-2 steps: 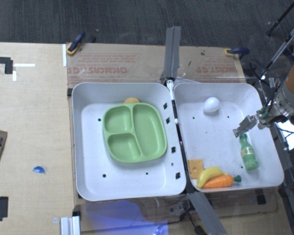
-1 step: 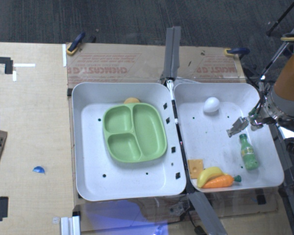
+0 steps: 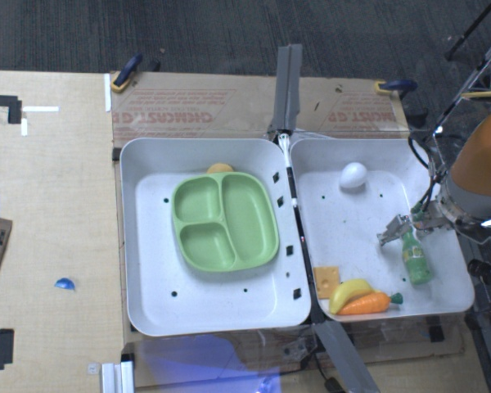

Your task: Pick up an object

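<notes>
Nearest me lay the carrot (image 3: 365, 304) and the banana (image 3: 349, 291), pressed together against the front wall of the right bin (image 3: 442, 305), with a yellow cheese wedge (image 3: 326, 280) just beside them. All three sat in front of the gripper (image 3: 395, 230) and a little to its left as I looked down.

The gripper hung low in the right bin, right at the neck of a green bottle (image 3: 416, 259) that lay just in front of it. I could not tell how wide it stood, nor whether it had hold of anything; the bottle appeared to rest on the bin floor, touching or nearly touching the metal.

My worry was the bottle. I judged it round and slick, lying near the bin's far-right wall, so a closing grip at the narrow neck could squirt it sideways or let it swing and drop on lifting. The wall also left the arm little room.

Behind the gripper, a white egg (image 3: 353, 175) sat alone near the back of the same bin. Well away across the divider, the left bin (image 3: 147, 301) held a green sectioned plate (image 3: 226, 219), its compartments bare, with something orange-yellow (image 3: 219, 169) peeking from behind its back edge.
</notes>
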`<state>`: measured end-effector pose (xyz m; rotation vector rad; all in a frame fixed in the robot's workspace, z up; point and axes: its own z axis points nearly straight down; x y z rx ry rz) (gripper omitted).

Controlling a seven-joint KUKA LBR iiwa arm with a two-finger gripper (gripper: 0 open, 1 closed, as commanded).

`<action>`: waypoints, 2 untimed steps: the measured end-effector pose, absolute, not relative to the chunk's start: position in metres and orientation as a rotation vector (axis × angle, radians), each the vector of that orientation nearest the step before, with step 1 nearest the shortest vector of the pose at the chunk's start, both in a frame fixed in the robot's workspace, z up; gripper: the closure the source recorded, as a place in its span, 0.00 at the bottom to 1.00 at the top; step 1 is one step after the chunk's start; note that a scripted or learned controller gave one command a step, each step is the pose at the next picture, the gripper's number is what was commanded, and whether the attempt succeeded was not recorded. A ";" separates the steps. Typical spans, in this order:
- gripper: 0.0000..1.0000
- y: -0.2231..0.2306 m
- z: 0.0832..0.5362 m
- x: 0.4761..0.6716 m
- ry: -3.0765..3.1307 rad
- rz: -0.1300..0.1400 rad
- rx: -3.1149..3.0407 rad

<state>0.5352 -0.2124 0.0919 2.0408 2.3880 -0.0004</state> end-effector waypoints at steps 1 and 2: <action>1.00 -0.213 0.101 0.535 2.385 0.000 2.044; 1.00 -0.149 0.225 0.564 2.114 -0.004 2.324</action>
